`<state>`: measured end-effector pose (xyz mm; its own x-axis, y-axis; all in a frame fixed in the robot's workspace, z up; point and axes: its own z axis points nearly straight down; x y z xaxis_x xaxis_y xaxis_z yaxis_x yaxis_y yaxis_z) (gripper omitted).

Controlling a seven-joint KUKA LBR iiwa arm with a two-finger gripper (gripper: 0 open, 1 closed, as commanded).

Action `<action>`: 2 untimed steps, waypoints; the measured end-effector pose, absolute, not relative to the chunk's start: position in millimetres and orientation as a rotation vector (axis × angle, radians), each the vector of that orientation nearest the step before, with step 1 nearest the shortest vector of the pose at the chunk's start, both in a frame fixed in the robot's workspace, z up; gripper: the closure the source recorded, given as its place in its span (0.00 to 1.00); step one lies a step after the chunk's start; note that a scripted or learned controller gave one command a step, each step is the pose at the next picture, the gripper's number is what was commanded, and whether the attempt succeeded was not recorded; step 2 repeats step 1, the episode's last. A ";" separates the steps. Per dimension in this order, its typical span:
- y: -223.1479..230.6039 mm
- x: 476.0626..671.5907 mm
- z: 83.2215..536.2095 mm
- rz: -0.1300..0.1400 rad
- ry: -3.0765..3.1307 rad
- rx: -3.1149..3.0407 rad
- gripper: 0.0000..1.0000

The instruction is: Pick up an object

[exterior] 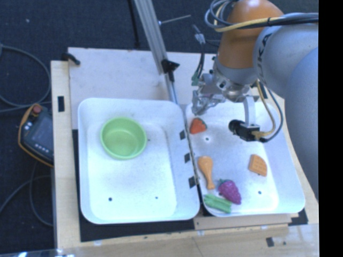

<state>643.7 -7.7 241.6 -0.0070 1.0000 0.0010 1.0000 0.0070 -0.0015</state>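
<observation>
Bench: 2 white bins side by side, left bin (pixel 96 197) and right bin (pixel 278 194), rims touching along the middle.

Left bin: 1 green bowl (pixel 124 137), upright, toward the far left part; well apart from everything else.

Right bin, 5 items:
- strawberry (pixel 198 126), red with green top, far left corner, close to the dividing rim.
- drumstick (pixel 206 171), tan, lying along the left wall, below the strawberry.
- grapes (pixel 230 191), purple, near edge, just beside the drumstick's lower end.
- green vegetable (pixel 217 203), lying flat at the near left corner, touching or just beside the grapes.
- orange wedge (pixel 258 165), right of centre, apart from the rest.

Fixtures: metal pole (pixel 151 36) slanting behind the bins; pendant (pixel 36 134) off the bench's left side.

Gripper (pixel 199 109): hangs over the right bin's far left corner, tips just above the strawberry; whether they touch it cannot be told. Open or closed: cannot tell. Nothing visibly held.
</observation>
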 end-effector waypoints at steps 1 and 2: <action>41.1 645.9 251.2 -0.004 -2.230 -2.212 1.00; 41.1 645.9 251.2 -0.004 -2.230 -2.212 1.00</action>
